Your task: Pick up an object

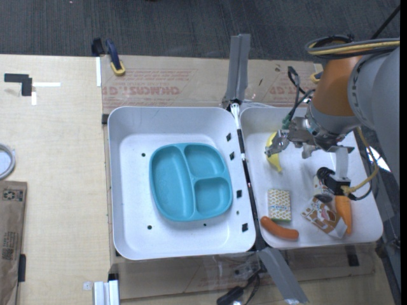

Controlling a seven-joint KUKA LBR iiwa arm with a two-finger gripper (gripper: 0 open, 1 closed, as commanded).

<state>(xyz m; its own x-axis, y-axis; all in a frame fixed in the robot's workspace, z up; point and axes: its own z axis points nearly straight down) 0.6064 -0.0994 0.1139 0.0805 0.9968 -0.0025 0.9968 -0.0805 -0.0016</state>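
1. Orange sausage-shaped piece [280, 229], lying flat at the near edge of the right bin [376, 229], close to the wall shared with the left bin.
2. Printed packet [320, 213], crumpled, at the near right of the same bin. An orange carrot-like piece [344, 213] lies against its right side.
3. Pale patterned block [279, 204], flat, just beyond the sausage-shaped piece and near it.
4. Left bin [127, 189], white and shallow, holding one teal divided plate [191, 182] with three compartments. The plate sits about the middle of the bin floor.
5. Yellow banana-like piece [275, 162], in the far left part of the right bin, near the shared wall. It lies directly under the tool; I cannot tell whether the two touch.
6. Tool [278, 143], low over the far left of the right bin and pointing toward the shared wall. I cannot tell whether it is released, clenched, or grasping the yellow piece.
7. Arm [356, 94], grey with an orange band, reaching in from the right across the far side of the right bin, with the wrist bent down toward the bin floor.
8. Worktop [51, 138], pale wood, with a blue and yellow clamp [114, 59] at its far edge beyond the left bin.
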